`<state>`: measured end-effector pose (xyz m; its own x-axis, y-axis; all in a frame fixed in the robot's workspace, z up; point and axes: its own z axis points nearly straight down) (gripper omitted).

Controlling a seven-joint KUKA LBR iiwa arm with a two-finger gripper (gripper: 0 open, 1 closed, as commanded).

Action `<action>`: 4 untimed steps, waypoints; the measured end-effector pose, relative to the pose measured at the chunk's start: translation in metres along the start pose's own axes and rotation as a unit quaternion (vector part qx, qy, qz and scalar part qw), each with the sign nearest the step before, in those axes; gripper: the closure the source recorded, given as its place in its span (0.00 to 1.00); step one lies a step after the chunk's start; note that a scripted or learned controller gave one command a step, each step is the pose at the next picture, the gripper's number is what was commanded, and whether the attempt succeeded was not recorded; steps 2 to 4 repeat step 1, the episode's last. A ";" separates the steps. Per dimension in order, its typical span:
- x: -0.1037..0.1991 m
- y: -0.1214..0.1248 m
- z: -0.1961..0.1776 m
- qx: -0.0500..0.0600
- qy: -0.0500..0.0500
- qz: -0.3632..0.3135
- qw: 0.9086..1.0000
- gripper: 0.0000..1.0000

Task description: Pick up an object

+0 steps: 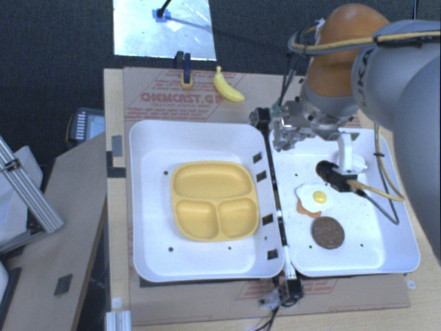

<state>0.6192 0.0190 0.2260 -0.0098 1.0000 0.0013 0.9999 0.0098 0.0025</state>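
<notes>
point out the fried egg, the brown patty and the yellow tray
fried egg (315, 199), camera view, on the yolk and the white around it
brown patty (328, 232), camera view, middle of its top face
yellow tray (211, 200), camera view, on the ridge between compartments

Gripper low over right bin far corner, apparently holding nothing; fried egg nearby.

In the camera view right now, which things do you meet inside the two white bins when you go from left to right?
Yellow divided tray in the left bin → fried egg → brown patty, both in the right bin.
</notes>
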 end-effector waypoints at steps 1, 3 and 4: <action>0.049 0.014 0.010 0.000 0.000 0.001 1.000 1.00; 0.049 0.014 0.010 0.000 0.000 0.001 1.000 1.00; 0.049 0.014 0.010 0.000 0.000 0.001 1.000 1.00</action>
